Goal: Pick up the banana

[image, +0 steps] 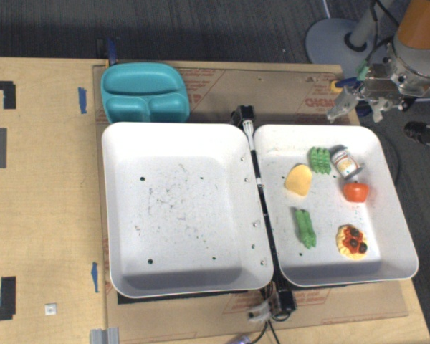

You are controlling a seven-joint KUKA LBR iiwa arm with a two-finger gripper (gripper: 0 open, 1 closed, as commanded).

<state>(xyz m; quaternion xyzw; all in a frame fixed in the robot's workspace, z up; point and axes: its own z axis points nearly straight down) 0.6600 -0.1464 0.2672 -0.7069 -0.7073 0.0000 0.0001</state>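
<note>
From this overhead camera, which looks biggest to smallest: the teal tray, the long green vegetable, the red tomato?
1. The teal plastic divided tray behind the left bin, by far the largest.
2. The long green toy vegetable in the right bin.
3. The small red toy tomato, smaller, though not by much.

— Item: banana [297,180]?
— One piece, pale yellow, matte, with a slightly darker orange-yellow tint along its lower edge.
— Form?
— Short and stubby, rounded at the top and broader below. No clear curve or stem can be made out at this size.
— Pose?
— Lying flat and free, nothing gripping it.
— Location?
— Right of the frame's centre, on the floor of the right-hand bin [330,210], in that bin's upper left part, near its left wall but not touching it.
</note>
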